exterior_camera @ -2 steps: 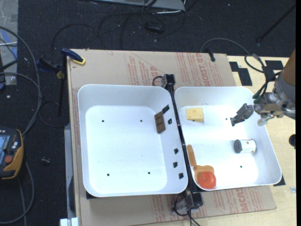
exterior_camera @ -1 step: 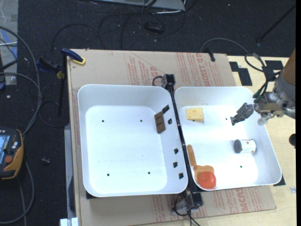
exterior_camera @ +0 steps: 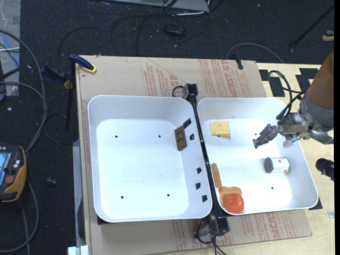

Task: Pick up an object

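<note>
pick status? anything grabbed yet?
Done: nothing lifted. The cheese wedge, white cylinder and tomato all lie in the right bin. In hand: gripper hangs over that bin, carrying nothing visible. Left: descend, grasp, lift.

right bin: cheese far-left | cylinder right | tomato near-left; left bin: block

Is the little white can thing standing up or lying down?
Lying down. The white cylinder rests on its side on the right bin's floor, with its dark round end facing left.
</note>
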{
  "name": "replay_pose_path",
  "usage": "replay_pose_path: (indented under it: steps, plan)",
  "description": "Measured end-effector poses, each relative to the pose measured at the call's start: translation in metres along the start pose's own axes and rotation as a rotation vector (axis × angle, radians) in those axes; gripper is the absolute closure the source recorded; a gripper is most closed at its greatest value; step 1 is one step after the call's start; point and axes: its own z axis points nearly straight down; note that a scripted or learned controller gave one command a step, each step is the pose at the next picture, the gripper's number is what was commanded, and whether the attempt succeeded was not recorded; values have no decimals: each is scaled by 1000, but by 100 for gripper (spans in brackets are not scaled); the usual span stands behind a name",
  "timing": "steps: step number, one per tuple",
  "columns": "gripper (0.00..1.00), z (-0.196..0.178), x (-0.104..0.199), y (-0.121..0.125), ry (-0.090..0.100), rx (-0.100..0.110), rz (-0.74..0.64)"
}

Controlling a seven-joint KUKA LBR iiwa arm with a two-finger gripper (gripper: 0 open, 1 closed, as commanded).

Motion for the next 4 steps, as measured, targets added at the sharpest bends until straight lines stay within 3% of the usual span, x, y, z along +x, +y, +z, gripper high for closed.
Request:
replay_pose_path:
  steps: [2, 3, 4]
  plan:
    - [0, 105, 6, -2, 1, 2, 0]
    - [100, 92, 5, 0, -1, -4, 1]
    - [100, 49, 0, 2, -2, -7, 0]
